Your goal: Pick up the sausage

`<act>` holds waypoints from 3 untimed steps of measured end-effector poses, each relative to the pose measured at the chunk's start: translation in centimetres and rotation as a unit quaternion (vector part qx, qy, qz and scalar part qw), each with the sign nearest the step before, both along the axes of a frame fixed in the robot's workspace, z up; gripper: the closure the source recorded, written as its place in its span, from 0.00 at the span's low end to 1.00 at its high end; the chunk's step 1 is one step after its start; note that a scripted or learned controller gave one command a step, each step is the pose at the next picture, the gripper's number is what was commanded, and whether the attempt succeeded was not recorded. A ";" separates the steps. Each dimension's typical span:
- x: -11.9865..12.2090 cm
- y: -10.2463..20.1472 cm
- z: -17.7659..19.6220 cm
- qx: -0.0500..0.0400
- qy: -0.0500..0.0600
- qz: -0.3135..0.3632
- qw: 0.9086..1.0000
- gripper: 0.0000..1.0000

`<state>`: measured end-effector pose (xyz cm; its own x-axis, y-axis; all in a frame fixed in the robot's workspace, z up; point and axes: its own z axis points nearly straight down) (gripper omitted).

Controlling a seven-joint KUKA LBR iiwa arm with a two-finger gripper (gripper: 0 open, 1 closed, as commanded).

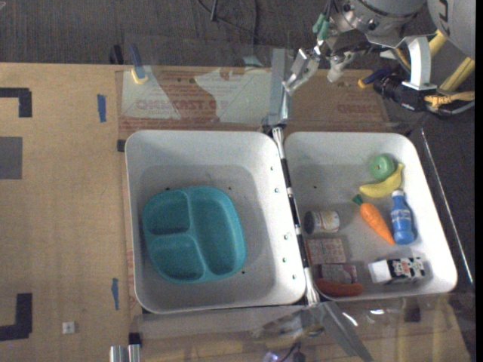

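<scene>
The sausage (339,288) is a reddish-brown link lying at the front edge of the right bin (445,225), next to the divider. My gripper (317,63) hangs high above the back rim between the two bins, far from the sausage. Its two fingers stand apart with nothing between them.
The right bin also holds a small can (323,221), a patterned card (327,249), a carrot (376,222), a blue bottle (402,217), a banana (383,185), a green round object (383,165) and a milk carton (398,269). A teal divided plate (193,233) lies in the left bin (143,157).
</scene>
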<state>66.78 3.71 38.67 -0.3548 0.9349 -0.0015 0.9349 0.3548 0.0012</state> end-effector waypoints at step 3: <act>-15.0 -0.9 -19.7 0.000 0.002 -0.028 1.000 0.00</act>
<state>51.76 2.82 18.99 -0.3021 0.9533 0.0006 0.9533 0.3021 -0.0024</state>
